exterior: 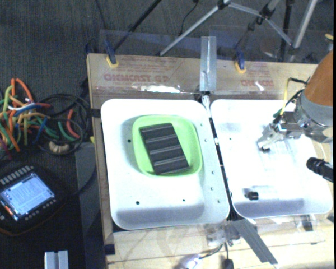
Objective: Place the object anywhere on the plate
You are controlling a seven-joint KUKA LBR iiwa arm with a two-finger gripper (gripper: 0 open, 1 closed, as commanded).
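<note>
Since the dark ribbed block is seen on the green plate, placement looks done; gripper, at 3 o'clock, is spread apart, unloaded.

Bright, even light from overhead. The two white bins are nearly washed out, the right one most, its floor showing little detail. Glare streaks the clear tape on the bench's far edge. Soft shadows lie under the bin rims. The surrounding floor is dim. The whole picture is slightly soft and grainy.
</note>
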